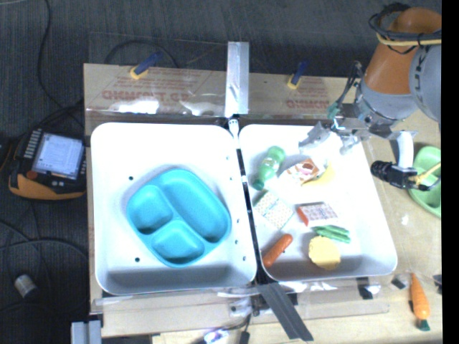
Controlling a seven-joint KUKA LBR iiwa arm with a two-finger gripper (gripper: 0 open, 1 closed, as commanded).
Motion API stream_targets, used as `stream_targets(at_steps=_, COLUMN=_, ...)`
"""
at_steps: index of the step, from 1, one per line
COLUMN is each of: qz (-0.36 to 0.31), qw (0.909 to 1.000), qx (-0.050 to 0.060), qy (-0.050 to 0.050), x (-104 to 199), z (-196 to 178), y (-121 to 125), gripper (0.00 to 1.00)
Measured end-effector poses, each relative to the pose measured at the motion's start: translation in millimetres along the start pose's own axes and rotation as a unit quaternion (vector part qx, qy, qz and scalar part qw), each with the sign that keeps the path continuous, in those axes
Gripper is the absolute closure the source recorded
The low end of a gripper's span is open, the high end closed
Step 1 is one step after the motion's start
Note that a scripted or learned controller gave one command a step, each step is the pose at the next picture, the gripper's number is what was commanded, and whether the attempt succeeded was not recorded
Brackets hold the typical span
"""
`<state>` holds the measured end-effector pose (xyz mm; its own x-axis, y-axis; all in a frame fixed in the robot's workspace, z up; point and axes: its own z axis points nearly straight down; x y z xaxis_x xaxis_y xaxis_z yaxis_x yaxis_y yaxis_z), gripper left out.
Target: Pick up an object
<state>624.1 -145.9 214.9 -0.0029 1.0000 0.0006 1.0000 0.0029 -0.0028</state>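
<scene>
The gripper (331, 136) hangs over the right bin (373, 213) near a green bottle (269, 165), while a blue tray (179, 215) lies in the left bin (107, 192)

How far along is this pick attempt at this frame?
Done: the gripper has reached the right bin, near its far rim. In hand: nothing visible between its fingers. Left: the whole pick. The green bottle, hot dog and yellow block all lie on the bin floor.
</scene>
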Motion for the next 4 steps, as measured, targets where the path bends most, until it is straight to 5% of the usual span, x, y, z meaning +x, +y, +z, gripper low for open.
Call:
stream_targets(at_steps=1, qz=0.022, qw=0.9998, qx=0.000, qy=-0.002, x=-11, z=116, y=20, gripper=0.00)
stream_targets(at_steps=2, qz=-0.026, qw=0.9996, qx=-0.004, qy=-0.002, x=22, z=125, y=-21, gripper=0.00)
stream_targets(at_steps=3, qz=-0.051, qw=0.9987, qx=0.000, qy=0.000, x=-21, z=122, y=-98, gripper=0.00)
stream_targets(at_steps=4, qz=-0.014, qw=0.9999, qx=-0.006, qy=-0.003, x=10, z=126, y=-69, gripper=0.00)
